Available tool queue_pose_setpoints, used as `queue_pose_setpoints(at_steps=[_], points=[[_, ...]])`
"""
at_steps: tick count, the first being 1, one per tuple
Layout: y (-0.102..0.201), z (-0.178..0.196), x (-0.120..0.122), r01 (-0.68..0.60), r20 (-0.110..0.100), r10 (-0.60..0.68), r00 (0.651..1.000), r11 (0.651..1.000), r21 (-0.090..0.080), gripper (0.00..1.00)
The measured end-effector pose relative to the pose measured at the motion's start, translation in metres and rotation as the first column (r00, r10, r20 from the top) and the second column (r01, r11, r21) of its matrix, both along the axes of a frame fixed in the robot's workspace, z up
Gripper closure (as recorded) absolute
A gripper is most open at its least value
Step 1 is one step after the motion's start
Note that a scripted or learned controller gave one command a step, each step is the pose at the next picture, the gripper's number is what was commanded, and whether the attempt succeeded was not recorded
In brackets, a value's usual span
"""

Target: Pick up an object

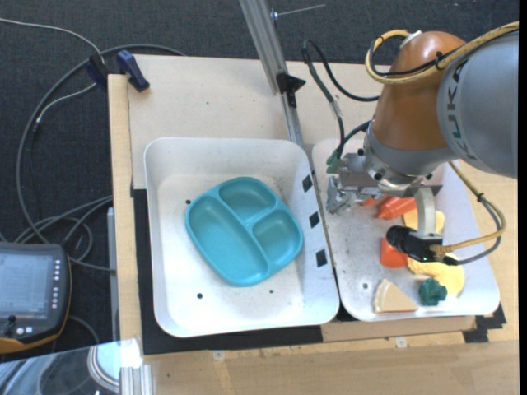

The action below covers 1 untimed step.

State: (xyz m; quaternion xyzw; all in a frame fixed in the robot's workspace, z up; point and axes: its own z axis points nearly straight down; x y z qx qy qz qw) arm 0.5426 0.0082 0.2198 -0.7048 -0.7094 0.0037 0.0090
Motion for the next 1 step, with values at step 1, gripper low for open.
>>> queue_pose_setpoints(at_steps=[1], points=[[0.0538, -0.0068, -0.0133, 0.0, -0.002, 0.0, 1.0, 1.0, -0.002, 1.0]])
